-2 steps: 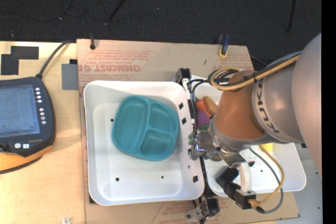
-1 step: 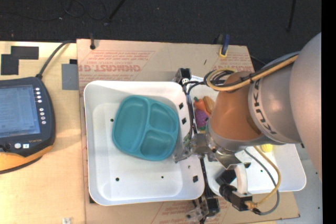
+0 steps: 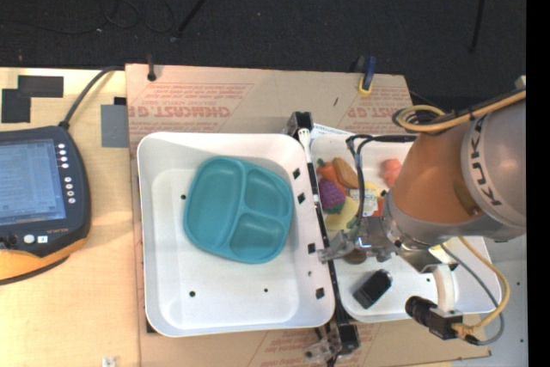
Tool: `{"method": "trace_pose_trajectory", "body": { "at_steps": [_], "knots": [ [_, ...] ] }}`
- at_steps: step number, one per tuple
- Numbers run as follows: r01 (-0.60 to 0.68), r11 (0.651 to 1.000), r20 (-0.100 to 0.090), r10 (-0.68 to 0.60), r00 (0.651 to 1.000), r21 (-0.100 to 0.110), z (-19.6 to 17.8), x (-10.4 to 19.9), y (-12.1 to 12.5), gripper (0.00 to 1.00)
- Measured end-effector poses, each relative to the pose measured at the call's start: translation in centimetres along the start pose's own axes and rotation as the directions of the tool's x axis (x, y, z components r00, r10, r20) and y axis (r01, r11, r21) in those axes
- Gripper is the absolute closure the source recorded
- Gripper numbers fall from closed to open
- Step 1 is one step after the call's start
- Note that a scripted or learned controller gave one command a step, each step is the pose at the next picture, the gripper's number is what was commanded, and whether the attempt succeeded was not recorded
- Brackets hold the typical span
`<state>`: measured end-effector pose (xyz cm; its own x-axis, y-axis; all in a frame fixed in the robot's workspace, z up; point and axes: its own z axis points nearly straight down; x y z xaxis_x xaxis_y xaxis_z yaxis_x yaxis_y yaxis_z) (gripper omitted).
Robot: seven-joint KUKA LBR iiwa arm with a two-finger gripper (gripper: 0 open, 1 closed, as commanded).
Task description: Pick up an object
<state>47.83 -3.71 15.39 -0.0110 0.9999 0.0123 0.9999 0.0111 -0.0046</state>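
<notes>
The right bin (image 3: 404, 311) holds a pile of small toys at its far left: a purple bunch (image 3: 332, 195), a brown oblong piece (image 3: 346, 173), an orange piece (image 3: 326, 174) and a yellow item (image 3: 344, 217). A salmon-coloured item (image 3: 391, 170) peeks out beside the arm. A black block (image 3: 372, 288) lies alone on the bin floor near the front. My gripper (image 3: 354, 247) hangs low over the bin's left side, between the toy pile and the black block. The arm's orange band (image 3: 430, 185) hides much of the bin behind it.
The left bin (image 3: 163, 288) holds a teal divided plate (image 3: 241, 209). A divider wall (image 3: 314, 219) with black clips separates the two bins, close to my gripper's left. A tablet-like pendant (image 3: 39, 185) lies at the far left of the bench. Cables (image 3: 481, 305) loop by the arm.
</notes>
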Motion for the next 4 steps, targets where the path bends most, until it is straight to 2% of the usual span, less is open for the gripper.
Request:
{"method": "trace_pose_trajectory", "body": {
  "at_steps": [1, 2, 3, 4],
  "knots": [
    [0.0, 1.0, 0.008, 0.0, 1.0, -0.003, -3.4, 10.6, -0.2, 0.0],
    [-0.017, 1.0, 0.014, 0.017, 1.0, -0.001, -3.3, 3.2, 0.0, 0.0],
    [-0.015, 1.0, 0.015, 0.015, 1.0, -0.005, -3.4, -4.3, 4.3, 0.0],
    [-0.003, 1.0, 0.009, 0.003, 1.0, -0.021, -27.6, 4.8, 2.3, 0.0]
  ]
}}
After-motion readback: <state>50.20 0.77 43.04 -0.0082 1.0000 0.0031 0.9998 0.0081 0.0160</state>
